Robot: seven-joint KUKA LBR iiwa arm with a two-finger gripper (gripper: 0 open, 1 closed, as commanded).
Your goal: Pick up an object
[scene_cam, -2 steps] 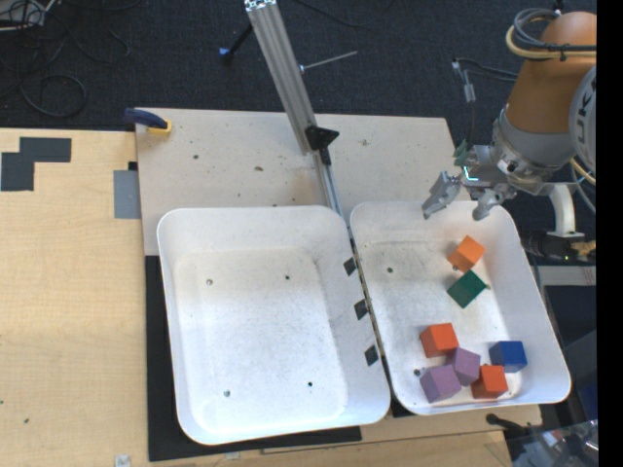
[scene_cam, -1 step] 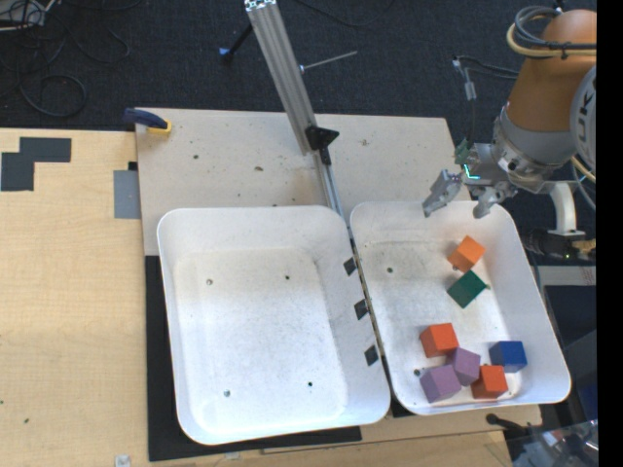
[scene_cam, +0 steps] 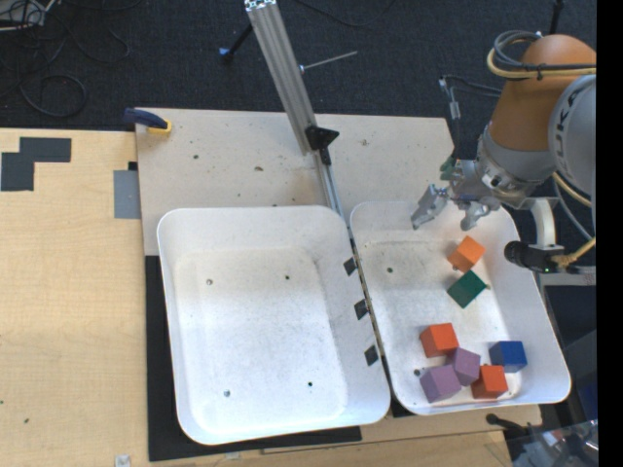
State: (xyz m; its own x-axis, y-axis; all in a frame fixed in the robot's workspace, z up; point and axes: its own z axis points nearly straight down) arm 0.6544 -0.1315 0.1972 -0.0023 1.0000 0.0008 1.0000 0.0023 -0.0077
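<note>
Hovering over the far edge of the right shallow white plastic bin point(scene_cam: 545, 353), the grey metal two-finger gripper point(scene_cam: 450, 212) has its two fingers spread apart, and between them I see nothing. One finger point(scene_cam: 425, 208) points to the left and down, the other one point(scene_cam: 474, 216) is closer to the orange foam cube point(scene_cam: 466, 253), which lies just below it in the bin but apart from it. The grey arm with the orange band point(scene_cam: 538, 100) comes in from the right side, above the bin's far right corner. Just beside the orange cube, a little nearer to me, lies a dark green foam cube point(scene_cam: 468, 288). Further to the near end of the same bin there is a small group: an orange-red foam cube point(scene_cam: 439, 339), two purple foam cubes point(scene_cam: 452, 375) touching each other, a second orange-red cube point(scene_cam: 491, 381) just beside them, and a blue foam cube point(scene_cam: 508, 354) which touches this last one. The left shallow white plastic bin point(scene_cam: 195, 261) stands side by side with the right one on the pale bench point(scene_cam: 224, 159). From the place between the bins a slanted silver aluminium post point(scene_cam: 284, 66) goes up and away. A small blue and yellow clamp point(scene_cam: 147, 120) sits at the far left corner of the bench.
</note>
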